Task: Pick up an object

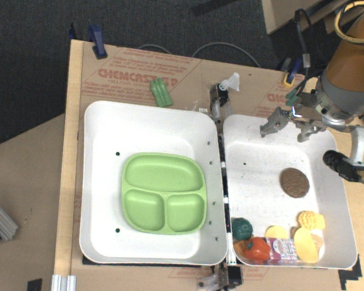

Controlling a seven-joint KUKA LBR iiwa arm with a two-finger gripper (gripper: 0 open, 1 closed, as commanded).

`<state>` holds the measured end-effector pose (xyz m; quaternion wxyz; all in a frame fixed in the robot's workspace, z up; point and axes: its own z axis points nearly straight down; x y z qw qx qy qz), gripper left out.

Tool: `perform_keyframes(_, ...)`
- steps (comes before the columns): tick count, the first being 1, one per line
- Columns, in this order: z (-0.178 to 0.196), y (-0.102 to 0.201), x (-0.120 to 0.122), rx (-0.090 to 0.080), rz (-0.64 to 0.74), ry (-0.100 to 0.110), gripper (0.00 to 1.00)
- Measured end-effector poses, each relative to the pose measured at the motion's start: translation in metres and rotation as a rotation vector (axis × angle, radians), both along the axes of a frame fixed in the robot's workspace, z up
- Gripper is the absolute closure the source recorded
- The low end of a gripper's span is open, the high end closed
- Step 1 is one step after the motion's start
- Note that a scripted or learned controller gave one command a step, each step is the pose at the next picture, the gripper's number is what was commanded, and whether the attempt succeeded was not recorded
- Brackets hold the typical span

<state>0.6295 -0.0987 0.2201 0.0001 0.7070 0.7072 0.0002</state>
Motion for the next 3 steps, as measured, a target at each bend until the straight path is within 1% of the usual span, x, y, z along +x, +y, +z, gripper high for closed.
perform_keyframes(1, 0.013, -0.060, -0.009, -0.004, -0.005, -0.003, 0.00)
perform_keyframes(2, -0.119, -0.113, -0.003, 0.001, -0.005, 0.011, 0.00)
perform_keyframes(3, -0.132, -0.077, -0.040, -0.006, 0.000, -0.007, 0.00)
